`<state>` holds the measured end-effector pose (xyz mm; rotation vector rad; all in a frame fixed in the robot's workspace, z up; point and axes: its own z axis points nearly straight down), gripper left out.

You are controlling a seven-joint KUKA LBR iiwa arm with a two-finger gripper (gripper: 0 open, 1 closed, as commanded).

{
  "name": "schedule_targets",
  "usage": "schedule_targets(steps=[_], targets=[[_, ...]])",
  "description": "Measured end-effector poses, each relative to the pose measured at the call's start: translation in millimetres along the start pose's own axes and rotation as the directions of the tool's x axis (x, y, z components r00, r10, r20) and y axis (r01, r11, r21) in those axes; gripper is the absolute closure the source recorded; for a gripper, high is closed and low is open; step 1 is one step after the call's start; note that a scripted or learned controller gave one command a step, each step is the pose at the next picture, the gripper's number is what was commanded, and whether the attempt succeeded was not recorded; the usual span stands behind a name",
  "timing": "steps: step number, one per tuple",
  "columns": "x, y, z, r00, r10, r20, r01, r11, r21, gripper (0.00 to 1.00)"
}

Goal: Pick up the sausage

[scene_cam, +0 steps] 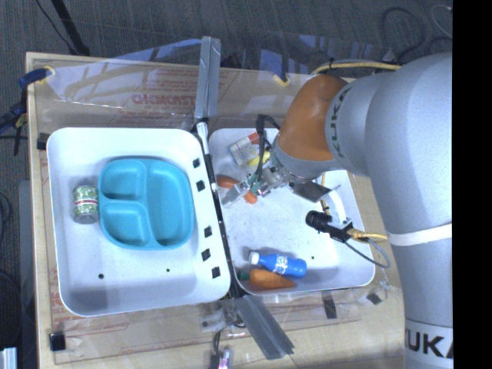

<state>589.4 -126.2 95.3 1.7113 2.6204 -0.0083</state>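
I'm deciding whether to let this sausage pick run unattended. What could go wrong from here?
The gripper works in a crowded corner: the sausage lies against the bin wall, so a finger may hit the wall. A small orange piece and a clear packet lie close by and could be grabbed or pushed instead.

Even, bright overhead light. White bins [69,283] near blown out, soft shadows along their inner walls. Glare on plastic sheet [154,75] up top. Mild softness overall; floor stays dark.
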Motion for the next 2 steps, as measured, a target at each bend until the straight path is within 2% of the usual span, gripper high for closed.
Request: schedule_targets(steps=[1,2], targets=[[2,2,-10,1.000,-0.006,-0.005,0.006,1.000,0.000,1.00],[47,33,-97,0.980,0.196,-0.012,-0.196,0.981,0.005,1.00]])
